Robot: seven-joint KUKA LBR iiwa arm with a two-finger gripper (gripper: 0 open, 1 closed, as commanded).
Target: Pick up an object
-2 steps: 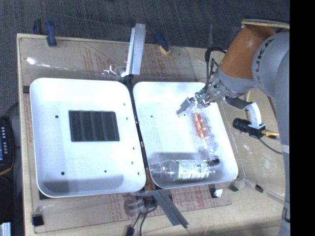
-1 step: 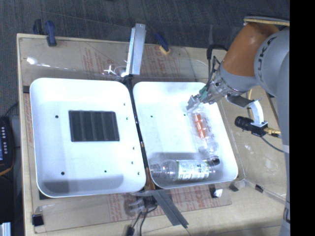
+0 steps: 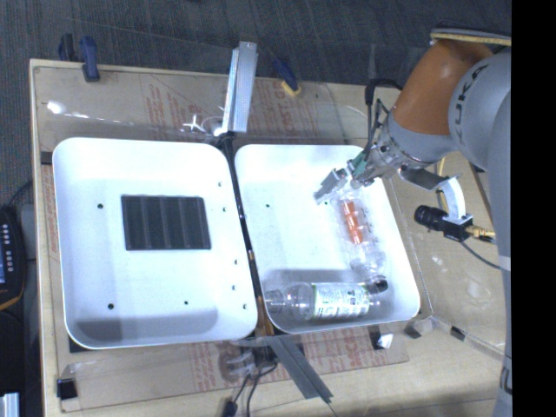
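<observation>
Two clear plastic bottles lie in the right bin (image 3: 278, 233). One with an orange label (image 3: 356, 228) runs lengthwise along the bin's right side. The other, with a pale label and a dark cap (image 3: 323, 301), lies along the near wall. My gripper (image 3: 342, 179) hangs over the right bin's far right part, just above the far end of the orange-label bottle. Nothing can be seen held in it.
The left bin (image 3: 87, 276) holds a flat dark grey ridged block (image 3: 165, 222) near its middle. A metal bar (image 3: 240, 89) stands at the far side where the two bins meet. Blue clamps (image 3: 89, 59) sit on the bench's back edge.
</observation>
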